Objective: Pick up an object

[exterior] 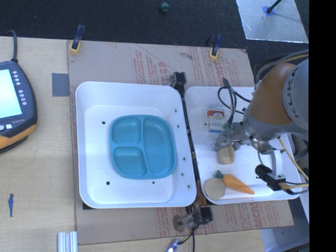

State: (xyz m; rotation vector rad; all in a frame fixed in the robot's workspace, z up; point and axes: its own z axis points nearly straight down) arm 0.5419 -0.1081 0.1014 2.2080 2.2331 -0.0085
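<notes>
Gripper sits low in the right bin, right above a small beige lump at the bin's middle, and it looks to be touching the lump's top. Whether the tool is apart or clamped, I cannot tell; the wrist and cables hide it. Carrot lies at five o'clock from the lump, its tip touching a pale round disc at seven o'clock. Small carton with red print rests at eleven o'clock. Over in the left bin, a blue divided plate sits dead centre. Orange-rimmed tablet lies on the bench at far left.
</notes>
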